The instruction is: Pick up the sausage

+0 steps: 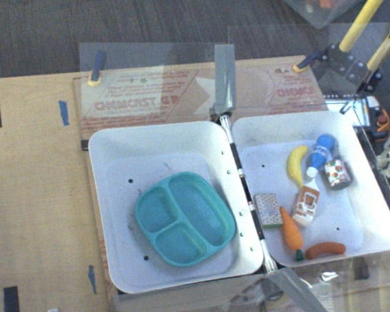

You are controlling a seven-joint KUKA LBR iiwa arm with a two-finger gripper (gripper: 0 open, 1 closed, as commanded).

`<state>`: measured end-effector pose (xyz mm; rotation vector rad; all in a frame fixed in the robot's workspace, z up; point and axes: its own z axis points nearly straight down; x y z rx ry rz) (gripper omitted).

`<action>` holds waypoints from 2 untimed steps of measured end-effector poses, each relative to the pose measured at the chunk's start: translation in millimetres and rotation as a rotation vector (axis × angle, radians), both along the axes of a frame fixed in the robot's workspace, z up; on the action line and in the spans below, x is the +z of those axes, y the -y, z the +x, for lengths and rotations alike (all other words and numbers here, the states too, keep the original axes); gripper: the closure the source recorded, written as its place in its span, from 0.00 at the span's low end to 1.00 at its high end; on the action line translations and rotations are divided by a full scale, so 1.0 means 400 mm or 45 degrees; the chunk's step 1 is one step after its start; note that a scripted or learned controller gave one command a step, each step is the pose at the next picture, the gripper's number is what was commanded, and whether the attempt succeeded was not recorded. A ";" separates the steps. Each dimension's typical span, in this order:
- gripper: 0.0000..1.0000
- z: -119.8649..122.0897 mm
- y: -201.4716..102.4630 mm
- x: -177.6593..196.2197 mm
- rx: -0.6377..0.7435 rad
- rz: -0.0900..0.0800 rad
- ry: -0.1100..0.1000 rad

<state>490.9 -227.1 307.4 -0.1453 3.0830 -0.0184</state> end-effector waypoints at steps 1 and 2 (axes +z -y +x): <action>1.00 0.005 0.002 0.030 -0.005 -0.002 0.013; 1.00 0.010 0.003 0.060 -0.011 -0.005 0.027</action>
